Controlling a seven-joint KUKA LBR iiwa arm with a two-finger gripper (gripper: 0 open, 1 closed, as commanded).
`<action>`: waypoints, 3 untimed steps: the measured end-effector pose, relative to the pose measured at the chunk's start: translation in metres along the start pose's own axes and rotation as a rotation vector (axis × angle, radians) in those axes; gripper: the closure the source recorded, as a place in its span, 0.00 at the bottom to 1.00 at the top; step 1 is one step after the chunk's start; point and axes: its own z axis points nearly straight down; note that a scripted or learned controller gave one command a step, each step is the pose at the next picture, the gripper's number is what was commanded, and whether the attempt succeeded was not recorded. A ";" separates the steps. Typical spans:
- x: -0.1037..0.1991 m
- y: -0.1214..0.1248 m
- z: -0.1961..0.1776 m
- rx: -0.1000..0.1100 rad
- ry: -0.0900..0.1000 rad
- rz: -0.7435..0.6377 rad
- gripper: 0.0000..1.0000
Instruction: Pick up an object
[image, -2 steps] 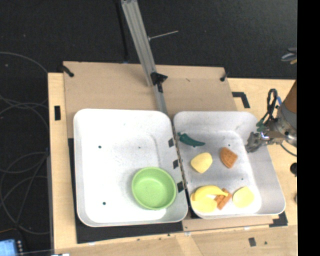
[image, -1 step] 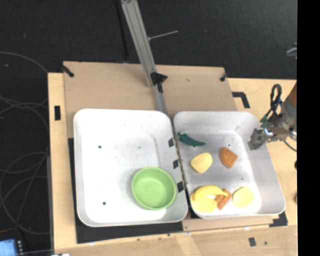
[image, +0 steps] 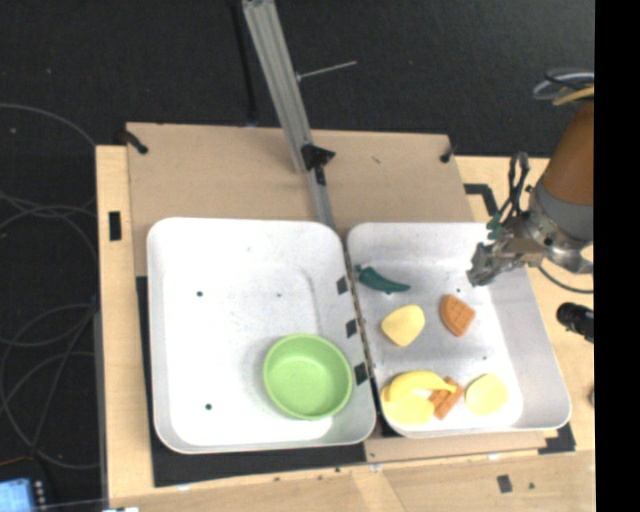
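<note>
My gripper (image: 486, 266) hangs over the right bin's (image: 420, 243) far right part, above and a little right of an orange ridged piece (image: 458, 316). Further left in that bin lie a pale yellow lump (image: 403, 325) and a dark green curved piece (image: 381, 281). Along the bin's near edge sit a yellow piece (image: 411, 391), a small orange carrot-like piece (image: 446, 400) leaning on it, and a yellow-green round piece (image: 487, 394). A green bowl (image: 308, 375) stands in the left bin (image: 220, 270), near its front right corner.
A slanted metal pole (image: 288, 100) rises from behind the bins' shared edge. The grey arm with its orange band (image: 570, 165) comes in from the right. Brown bench board (image: 240, 170) lies beyond the bins, and black flooring with cables surrounds it.
</note>
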 end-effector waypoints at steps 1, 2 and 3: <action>0.054 0.022 0.004 0.000 0.000 0.000 1.00; 0.101 0.032 0.013 0.003 -0.001 0.002 1.00; 0.154 0.039 0.021 0.004 0.000 0.001 1.00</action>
